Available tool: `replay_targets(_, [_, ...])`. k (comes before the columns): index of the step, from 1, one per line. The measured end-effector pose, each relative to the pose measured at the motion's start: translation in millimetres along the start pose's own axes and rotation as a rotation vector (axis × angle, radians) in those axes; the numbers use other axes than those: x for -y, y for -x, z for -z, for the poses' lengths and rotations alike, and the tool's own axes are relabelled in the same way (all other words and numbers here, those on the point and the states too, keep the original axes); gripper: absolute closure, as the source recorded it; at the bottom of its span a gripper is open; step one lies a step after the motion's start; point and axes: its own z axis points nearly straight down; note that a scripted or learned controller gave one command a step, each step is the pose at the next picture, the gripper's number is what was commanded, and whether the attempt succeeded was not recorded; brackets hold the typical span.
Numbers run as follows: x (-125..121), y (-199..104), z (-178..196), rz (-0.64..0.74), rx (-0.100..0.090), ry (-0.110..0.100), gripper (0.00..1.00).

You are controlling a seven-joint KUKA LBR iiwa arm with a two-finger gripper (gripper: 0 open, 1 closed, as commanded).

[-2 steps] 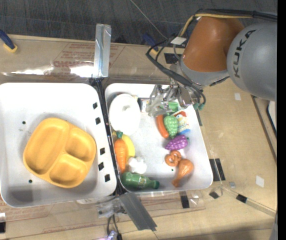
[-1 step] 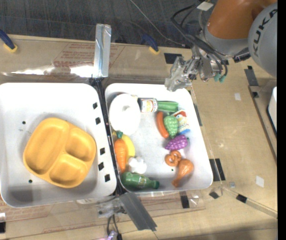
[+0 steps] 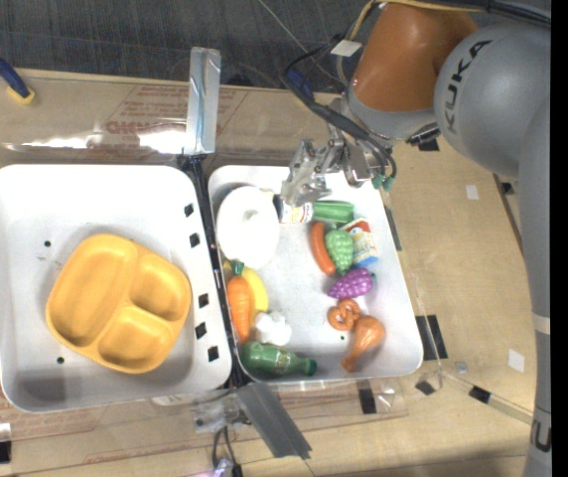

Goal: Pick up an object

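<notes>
Below the end effector (image 3: 304, 182), the right bin (image 3: 403, 341) is crowded: a white plate (image 3: 247, 225) just to its lower left, a green cucumber (image 3: 332, 210) and a small labelled item (image 3: 294, 213) right beside its tip, then purple grapes (image 3: 352, 284), a carrot (image 3: 239, 306), a pretzel (image 3: 344, 315) and a green bottle (image 3: 276, 360) farther down. Far to its left, a yellow divided tray (image 3: 117, 301) lies in the left bin (image 3: 6, 266). The arm (image 3: 483, 78) reaches from the right, wrist angled down over the bin's upper edge; whether its fingers are spread or pressed together cannot be told.

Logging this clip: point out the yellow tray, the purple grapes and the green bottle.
yellow tray (image 3: 117, 301), camera view, its middle divider.
purple grapes (image 3: 352, 285), camera view, middle of the bunch.
green bottle (image 3: 276, 360), camera view, its body.
</notes>
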Motion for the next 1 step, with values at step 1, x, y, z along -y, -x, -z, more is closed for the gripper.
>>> replay_targets(1, [52.4,-3.4,74.2,0.028,0.011,-0.006,1.0])
